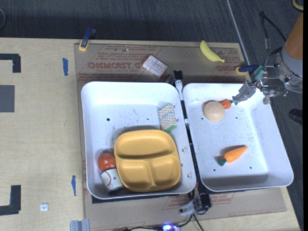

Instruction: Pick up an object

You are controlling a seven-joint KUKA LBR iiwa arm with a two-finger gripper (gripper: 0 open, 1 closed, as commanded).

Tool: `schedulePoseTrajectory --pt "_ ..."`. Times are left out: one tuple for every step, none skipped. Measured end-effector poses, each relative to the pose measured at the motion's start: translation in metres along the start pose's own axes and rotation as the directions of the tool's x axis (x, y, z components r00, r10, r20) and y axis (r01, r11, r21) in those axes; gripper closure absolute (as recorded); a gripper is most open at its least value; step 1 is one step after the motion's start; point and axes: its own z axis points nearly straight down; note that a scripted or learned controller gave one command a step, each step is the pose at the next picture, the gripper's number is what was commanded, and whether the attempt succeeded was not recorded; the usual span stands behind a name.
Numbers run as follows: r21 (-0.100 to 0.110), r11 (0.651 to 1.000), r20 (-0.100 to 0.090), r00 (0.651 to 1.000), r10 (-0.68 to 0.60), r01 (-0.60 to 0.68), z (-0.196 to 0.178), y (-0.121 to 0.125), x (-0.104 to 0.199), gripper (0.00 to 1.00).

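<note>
At the upper right of the frame the gripper [251, 91] hangs over the far edge of the right bin [276, 170]; whether its fingers are open is unclear, and nothing shows between them. Just left of it lie a beige ball [213, 111], perhaps touching a small orange piece [225, 104], and a toy carrot [234, 154] lies lower in that bin.
</note>
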Motion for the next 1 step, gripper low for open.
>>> schedulePoseTrajectory --pt "0.001 1.000 0.000 1.000 0.000 0.000 0.1691 0.0504 0.0318 0.00"
